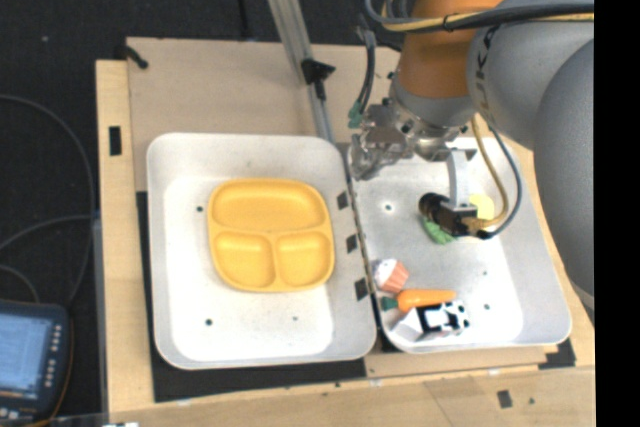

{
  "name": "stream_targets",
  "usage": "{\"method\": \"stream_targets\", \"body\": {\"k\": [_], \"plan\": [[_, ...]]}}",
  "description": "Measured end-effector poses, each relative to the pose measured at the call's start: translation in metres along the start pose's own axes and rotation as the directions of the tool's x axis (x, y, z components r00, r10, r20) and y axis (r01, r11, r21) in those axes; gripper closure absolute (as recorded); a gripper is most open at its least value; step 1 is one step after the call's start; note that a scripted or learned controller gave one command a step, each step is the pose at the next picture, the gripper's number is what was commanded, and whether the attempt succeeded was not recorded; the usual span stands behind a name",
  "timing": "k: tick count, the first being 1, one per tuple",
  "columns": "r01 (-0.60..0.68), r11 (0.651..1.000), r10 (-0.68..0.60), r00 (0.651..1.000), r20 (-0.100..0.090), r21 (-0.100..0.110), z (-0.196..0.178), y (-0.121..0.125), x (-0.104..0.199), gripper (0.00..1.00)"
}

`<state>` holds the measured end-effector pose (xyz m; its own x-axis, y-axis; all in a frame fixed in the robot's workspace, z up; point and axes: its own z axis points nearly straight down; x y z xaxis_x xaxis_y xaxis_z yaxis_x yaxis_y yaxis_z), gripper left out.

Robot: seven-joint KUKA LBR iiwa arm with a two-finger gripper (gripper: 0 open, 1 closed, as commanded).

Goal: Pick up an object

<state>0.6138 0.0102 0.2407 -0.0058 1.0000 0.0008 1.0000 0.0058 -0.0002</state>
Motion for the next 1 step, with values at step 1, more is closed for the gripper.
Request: {"method": "stream_targets", "body": {"k": [1], "plan": [[0.002, 1.000, -0.002, 1.000, -0.001, -0.001, -0.0065, -0.0007, 0.0505, 1.00]]}}
